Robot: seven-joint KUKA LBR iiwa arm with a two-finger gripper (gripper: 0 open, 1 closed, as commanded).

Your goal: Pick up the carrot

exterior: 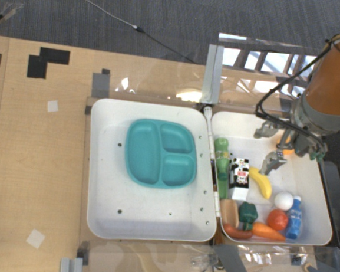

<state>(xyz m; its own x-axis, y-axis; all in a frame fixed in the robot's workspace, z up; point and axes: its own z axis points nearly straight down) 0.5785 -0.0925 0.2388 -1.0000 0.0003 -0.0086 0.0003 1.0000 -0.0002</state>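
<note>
**Carrot waiting at the near rim**

Pale wooden desk (31, 167) is carrying two shallow white bins side by side. Nearest the camera, the tapered orange carrot (267, 231) is lying flat along the front wall of the right white bin (324, 202), crowded between a dark green broccoli-like toy (247, 212) and a round red tomato (277, 219), probably tipped in loosely. Further left, a teal divided plastic plate (160, 153) is sitting in the left white bin (104, 174). Beyond, the grey two-finger gripper (272, 161) is hanging above a curved yellow banana (261, 183), well apart from the carrot, wrist tilting down; whether its jaws are apart I cannot tell.
</note>
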